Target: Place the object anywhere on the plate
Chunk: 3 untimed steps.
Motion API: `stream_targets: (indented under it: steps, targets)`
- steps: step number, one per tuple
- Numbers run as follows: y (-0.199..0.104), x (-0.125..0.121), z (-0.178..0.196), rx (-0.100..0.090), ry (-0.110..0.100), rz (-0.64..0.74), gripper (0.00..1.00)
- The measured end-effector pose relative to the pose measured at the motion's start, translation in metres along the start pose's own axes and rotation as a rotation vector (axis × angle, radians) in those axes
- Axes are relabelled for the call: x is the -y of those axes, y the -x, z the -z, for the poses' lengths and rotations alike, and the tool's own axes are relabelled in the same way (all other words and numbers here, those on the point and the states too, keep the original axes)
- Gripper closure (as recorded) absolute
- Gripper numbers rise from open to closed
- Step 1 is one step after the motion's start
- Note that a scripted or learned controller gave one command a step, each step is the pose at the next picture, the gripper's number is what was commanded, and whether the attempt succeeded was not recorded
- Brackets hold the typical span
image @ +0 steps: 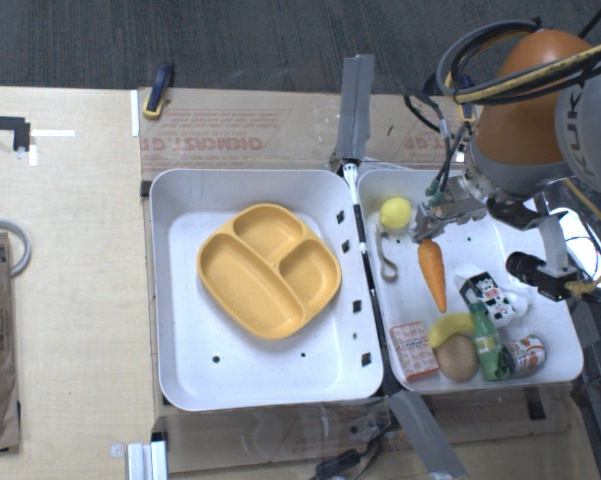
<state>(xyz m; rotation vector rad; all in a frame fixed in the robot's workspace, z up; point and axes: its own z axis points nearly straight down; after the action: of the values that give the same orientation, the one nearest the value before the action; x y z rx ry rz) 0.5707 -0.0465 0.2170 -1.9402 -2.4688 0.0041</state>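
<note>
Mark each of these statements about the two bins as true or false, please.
1. The yellow plate lies in the left bin. True.
2. The carrot lies on the plate. False: it lies in the right bin.
3. The gripper is above the right bin, near the carrot's upper end. True.
4. The yellow ball sits in the left bin. False: it is in the right bin, beside the divider.
5. The plate has three compartments. True.

A yellow plate (270, 270) lies in the left bin (170, 298); the hand (427, 226) hangs above a carrot (433, 273).
</note>
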Motion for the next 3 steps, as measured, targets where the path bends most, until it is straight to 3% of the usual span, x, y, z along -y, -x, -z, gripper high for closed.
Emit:
stream_targets:
  steps: [1, 2, 3]
  targets:
    - [0.001, 0.000, 0.008, 0.001, -0.002, -0.001, 1.00]
    - [0.036, -0.019, 0.034, 0.001, 0.001, 0.043, 1.00]
    - [0.072, -0.015, 0.001, 0.000, -0.001, -0.068, 1.00]
